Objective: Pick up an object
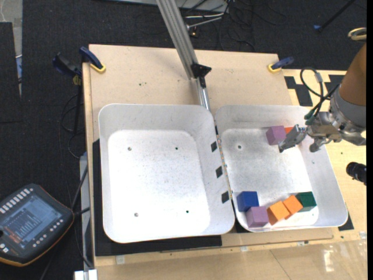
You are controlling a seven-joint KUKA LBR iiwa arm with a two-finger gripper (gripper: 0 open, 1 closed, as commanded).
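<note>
The right bin (326, 174) holds everything. The gripper (300, 139) hangs near its far edge, jaws spread and empty, just beside a purple cube (275, 135) with an orange block (289, 130) behind it. Closing off-centre could shove the cube away.

view: single, fixed | position: above bench (175, 69), well back | facing: down at a slant, far bench edge toward top | coverage: whole of left bin (111, 156) and right bin (326, 174), dark floor beyond, pendant (29, 223) at lower left | arm (352, 98) entering from right edge
</note>
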